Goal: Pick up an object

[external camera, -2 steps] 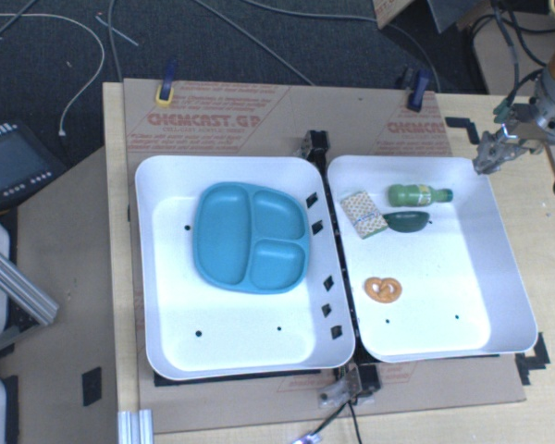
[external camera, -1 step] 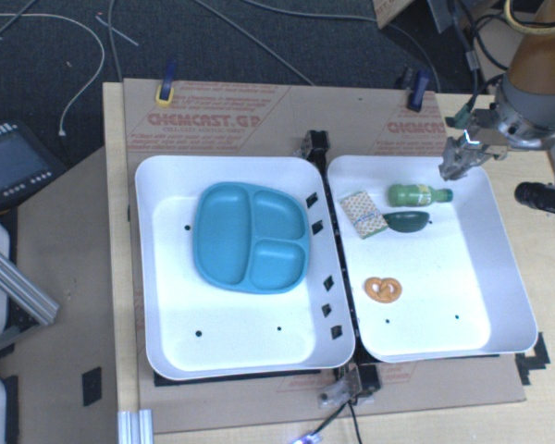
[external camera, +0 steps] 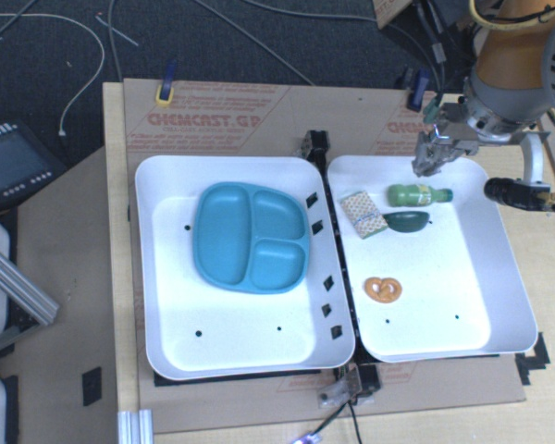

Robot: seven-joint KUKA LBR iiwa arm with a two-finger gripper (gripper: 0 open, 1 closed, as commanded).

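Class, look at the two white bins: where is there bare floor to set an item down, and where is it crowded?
Left bin: bare strip along the near edge, below the blue plate. Right bin: bare right of the pretzel and along its near edge. Crowded: the far end, where packet, green bottle and dark green item cluster under the gripper.

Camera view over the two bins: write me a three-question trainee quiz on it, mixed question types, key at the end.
1. True or false: the blue divided plate lies in the same bin as the pretzel.
2. Multiple choice: the gripper is above which part of the right bin? A) near edge B) far edge C) centre
3. Fill in: the dark green item lies just on the near side of the light green ____.

Key
1. False: the plate is in the left bin, the pretzel in the right.
2. B
3. bottle
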